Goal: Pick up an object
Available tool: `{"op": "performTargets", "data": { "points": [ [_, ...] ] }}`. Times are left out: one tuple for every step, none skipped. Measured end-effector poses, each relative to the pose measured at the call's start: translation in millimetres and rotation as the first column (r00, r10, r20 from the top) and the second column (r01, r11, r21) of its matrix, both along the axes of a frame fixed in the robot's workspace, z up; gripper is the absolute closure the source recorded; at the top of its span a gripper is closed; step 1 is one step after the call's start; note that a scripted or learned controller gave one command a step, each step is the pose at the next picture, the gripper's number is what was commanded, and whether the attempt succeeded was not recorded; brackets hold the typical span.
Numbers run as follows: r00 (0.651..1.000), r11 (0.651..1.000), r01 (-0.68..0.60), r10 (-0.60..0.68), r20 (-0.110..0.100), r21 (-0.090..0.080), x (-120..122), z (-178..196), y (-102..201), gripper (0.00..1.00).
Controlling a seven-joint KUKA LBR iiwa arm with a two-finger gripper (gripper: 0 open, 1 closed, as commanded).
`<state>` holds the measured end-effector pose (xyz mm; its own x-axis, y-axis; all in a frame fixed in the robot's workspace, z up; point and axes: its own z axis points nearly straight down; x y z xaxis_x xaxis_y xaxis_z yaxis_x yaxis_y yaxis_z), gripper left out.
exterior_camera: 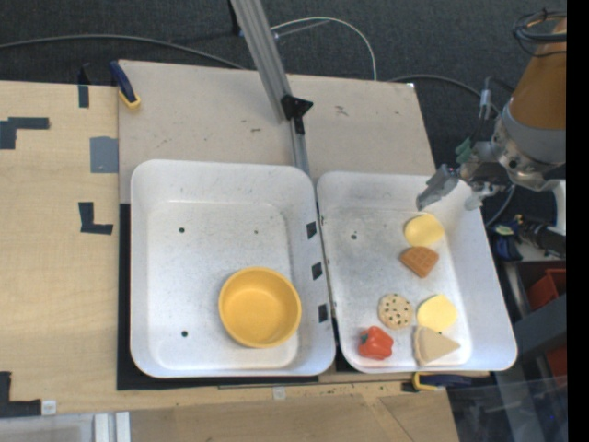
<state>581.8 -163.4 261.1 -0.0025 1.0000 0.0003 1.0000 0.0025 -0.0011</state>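
Two shallow white bins are set side by side on the bench. The left bin [156,201] carries a yellow bowl [259,307] near its front edge, toward the front right corner. The right bin [368,210] carries six small things along its right side: a pale yellow round piece [423,230] nearest the back edge, a brown waffle piece [419,261] just in front of it, then a chip cookie [395,310] and a yellow lemon-like piece [438,313], and at the front edge a red pepper [375,343] and a cream wedge [433,346]. The gripper [440,188] is seen over the back right corner of the right bin, just behind the pale yellow round piece; nothing is seen grasped by it.
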Motion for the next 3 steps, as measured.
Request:
{"op": "performTargets", "data": {
  "points": [
    [1.0,1.0,0.0,0.0,0.0,0.0,0.0,0.0,0.0,0.0],
    [1.0,1.0,0.001,-0.001,-0.005,0.0,-7.0,-48.9,7.5,0.0],
    [1.0,1.0,0.0,0.0,-0.005,0.0,-4.4,-94.3,12.9,0.0]
  ]
}}
